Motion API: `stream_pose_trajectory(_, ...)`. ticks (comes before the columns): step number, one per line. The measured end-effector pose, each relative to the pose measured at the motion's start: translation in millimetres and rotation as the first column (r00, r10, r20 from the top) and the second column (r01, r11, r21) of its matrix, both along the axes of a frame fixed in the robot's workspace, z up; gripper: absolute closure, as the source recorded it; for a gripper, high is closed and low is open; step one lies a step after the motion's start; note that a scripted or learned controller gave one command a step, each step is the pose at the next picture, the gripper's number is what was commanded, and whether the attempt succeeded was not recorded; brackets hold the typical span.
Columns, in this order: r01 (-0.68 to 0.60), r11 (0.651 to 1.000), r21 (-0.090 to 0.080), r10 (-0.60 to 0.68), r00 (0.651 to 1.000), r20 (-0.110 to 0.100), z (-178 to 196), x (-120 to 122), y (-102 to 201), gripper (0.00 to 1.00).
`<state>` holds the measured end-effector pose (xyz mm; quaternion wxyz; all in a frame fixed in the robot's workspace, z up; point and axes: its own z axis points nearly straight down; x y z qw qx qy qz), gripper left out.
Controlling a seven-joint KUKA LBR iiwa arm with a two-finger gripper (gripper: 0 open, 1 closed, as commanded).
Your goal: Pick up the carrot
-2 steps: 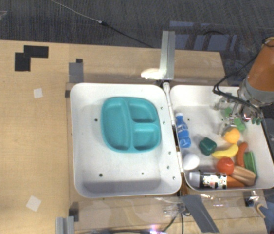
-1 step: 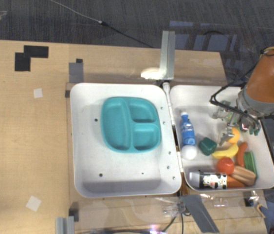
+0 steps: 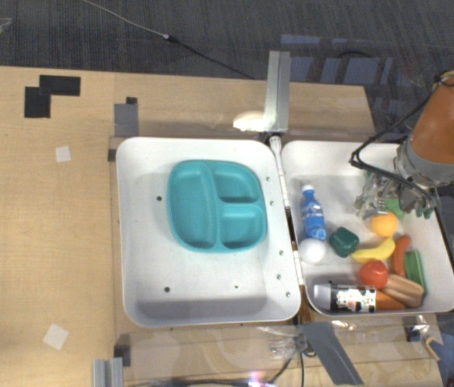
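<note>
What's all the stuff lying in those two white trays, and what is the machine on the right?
Bins: two, white, side by side on the bench.
Divided plate: one, teal, left bin.
Bottle: one, blue, right bin.
Ball: one, white, below the bottle.
Block: one, dark green, right bin.
Banana: one, yellow, right bin.
Carrot: one, orange, right edge.
Tomato: one, red.
Arm: one, grey and orange, right.
Claw: one, above right bin.

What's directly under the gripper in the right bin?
The gripper hangs over an orange fruit, with the banana and the carrot just below it in the right bin. Whatever lies beneath the gripper body is covered.
</note>
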<state>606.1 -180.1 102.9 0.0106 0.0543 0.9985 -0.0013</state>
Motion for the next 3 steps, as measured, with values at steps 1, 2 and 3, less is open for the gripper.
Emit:
stream_pose_trajectory(1,0.018,1.0,0.003,-0.018,1.0,0.002,110.5,-7.0,61.8,1.0)
stream_pose_trajectory(2,-0.195,0.981,0.001,0.195,0.981,-0.015,58.3,-59.9,7.3,1.0)
stream_pose_trajectory(3,-0.308,0.951,-0.009,0.308,0.951,-0.005,162.1,-52.2,-27.6,1.0)
